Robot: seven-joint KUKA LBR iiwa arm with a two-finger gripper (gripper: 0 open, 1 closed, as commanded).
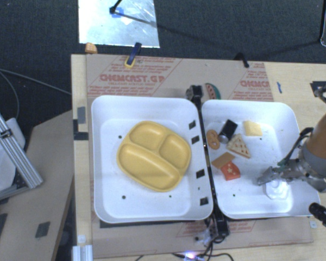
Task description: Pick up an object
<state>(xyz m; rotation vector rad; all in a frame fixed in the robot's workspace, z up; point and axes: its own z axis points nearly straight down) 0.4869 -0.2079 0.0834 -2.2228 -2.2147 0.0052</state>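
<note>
The small white object [277,190] sits on the floor of the right bin [244,210], just under the gripper [267,178] — not lifted, so the pick is yet to be made. The jaws look spread apart, though the view is poor.

Even overhead light, soft shadows, glare on the foil sheet [119,14], slightly soft focus.
</note>
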